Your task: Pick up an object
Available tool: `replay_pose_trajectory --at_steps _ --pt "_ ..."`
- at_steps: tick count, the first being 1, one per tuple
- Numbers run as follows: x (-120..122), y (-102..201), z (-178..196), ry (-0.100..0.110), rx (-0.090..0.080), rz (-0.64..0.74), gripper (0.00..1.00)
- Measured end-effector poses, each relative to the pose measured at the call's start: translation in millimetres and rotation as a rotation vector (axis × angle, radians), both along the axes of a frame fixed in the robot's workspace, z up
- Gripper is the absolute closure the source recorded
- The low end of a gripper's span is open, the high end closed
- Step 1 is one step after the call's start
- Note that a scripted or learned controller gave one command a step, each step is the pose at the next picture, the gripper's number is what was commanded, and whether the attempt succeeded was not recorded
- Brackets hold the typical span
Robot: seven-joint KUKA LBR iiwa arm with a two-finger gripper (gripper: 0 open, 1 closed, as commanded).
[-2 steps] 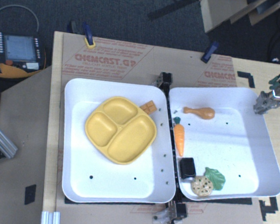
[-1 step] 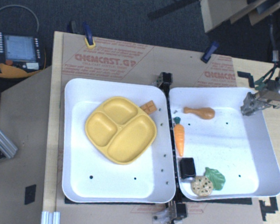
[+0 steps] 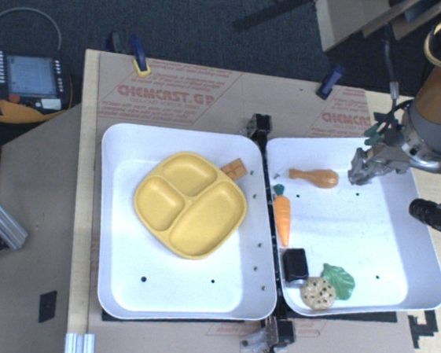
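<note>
A grey arm (image 3: 435, 133) with a broad orange band above the wrist, thin cables, and dark metallic jaws.

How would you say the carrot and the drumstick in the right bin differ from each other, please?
The carrot is bright orange with a green top; the drumstick is a duller tan-brown. The carrot lies lengthwise along the bin's left wall; the drumstick lies crosswise near the far end. The drumstick lies close to the gripper; the carrot lies farther off. Both are small toy foods lying flat in the right bin.
</note>
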State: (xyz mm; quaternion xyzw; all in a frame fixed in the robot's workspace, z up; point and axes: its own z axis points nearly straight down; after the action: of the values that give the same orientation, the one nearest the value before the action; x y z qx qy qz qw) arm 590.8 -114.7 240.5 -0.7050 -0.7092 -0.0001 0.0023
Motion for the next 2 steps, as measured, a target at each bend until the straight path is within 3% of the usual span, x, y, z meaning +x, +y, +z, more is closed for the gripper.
replay_pose_trajectory --at_steps 2 --pt "-26.7 104.1 -7.1 0.001 -0.001 -0.001 1.00"
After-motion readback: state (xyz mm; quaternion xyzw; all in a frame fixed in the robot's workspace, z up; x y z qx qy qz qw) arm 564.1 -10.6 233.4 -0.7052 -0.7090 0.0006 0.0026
